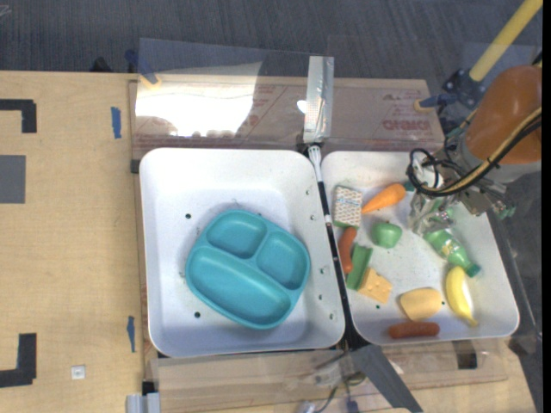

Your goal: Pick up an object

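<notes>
Fingers (428, 220), state indiscernible, low in right bin (499, 256) over green toy (451, 246), near far wall.

teal divided plate (248, 268) in left bin (164, 179), wooden bench (60, 231)

arm (516, 114) cut off at right edge; hand (428, 218) fingers blurred.

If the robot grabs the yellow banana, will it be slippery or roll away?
The banana looks smooth and shiny like plastic, so it might slip between the fingers. Its curved shape probably makes it rock more than roll. It lies near the right bin wall, so a push would likely pin it there.
</notes>
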`<action>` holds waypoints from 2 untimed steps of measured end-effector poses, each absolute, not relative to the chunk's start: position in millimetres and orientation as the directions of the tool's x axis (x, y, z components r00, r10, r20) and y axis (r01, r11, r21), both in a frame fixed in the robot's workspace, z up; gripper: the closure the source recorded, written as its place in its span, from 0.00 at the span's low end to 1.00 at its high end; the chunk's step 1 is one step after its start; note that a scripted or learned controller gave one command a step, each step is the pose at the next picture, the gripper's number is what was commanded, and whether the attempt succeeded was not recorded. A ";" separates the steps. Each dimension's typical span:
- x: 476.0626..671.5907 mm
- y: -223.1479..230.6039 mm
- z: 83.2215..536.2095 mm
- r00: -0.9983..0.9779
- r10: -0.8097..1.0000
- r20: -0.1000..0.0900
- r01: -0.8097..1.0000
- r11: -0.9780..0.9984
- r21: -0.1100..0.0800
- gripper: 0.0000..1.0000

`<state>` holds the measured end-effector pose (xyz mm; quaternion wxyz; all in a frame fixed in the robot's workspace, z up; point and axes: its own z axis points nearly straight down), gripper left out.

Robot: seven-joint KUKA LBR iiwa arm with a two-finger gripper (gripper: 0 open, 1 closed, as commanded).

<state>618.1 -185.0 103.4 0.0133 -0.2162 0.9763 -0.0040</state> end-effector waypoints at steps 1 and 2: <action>617.7 -184.8 102.4 -0.906 -0.422 -0.023 -0.422 0.906 -0.012 0.00; 620.7 -184.3 115.8 -0.906 -0.422 -0.033 -0.422 0.906 -0.019 1.00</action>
